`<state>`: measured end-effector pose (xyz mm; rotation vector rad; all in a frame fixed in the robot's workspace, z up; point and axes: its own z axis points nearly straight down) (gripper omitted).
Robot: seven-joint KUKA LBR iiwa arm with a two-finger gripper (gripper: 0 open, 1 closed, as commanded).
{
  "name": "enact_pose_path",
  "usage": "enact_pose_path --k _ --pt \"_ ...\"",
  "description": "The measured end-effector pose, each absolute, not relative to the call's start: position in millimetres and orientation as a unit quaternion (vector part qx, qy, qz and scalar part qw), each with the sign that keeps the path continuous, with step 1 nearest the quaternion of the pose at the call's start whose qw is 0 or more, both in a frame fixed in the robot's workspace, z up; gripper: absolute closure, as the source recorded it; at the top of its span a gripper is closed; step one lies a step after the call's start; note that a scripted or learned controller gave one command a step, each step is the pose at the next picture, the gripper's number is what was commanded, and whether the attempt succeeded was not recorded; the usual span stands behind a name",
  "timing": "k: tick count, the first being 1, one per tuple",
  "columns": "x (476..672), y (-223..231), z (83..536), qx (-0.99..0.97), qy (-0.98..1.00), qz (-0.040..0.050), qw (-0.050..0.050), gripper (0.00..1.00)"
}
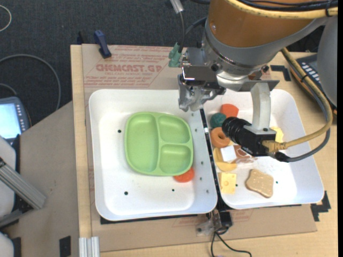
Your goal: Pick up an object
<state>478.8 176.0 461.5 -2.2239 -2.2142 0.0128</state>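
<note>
The little toast-shaped toy [260, 182] lies in the right bin [300, 194], near the front, and looks light, hard and flat, so grab its thin edges; I cannot tell the claw's [188, 101] state.

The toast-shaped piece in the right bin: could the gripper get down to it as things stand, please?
Probably yes. The toast-shaped piece lies flat on the right bin floor with nothing on top; the cheese wedge lies beside it, apart.
</note>
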Motion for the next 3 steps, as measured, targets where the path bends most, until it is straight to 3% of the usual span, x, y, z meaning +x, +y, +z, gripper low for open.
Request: enact_pose_path --k 1,2,3 --pt "477.8 178 357 -0.708 -0.706 0.0061 0.003 1.0" --pt "492.9 228 477 -0.705 -0.709 -0.0079 -0.002 1.0" --pt "477.7 167 374 -0.709 -0.705 0.0057 0.002 1.0"
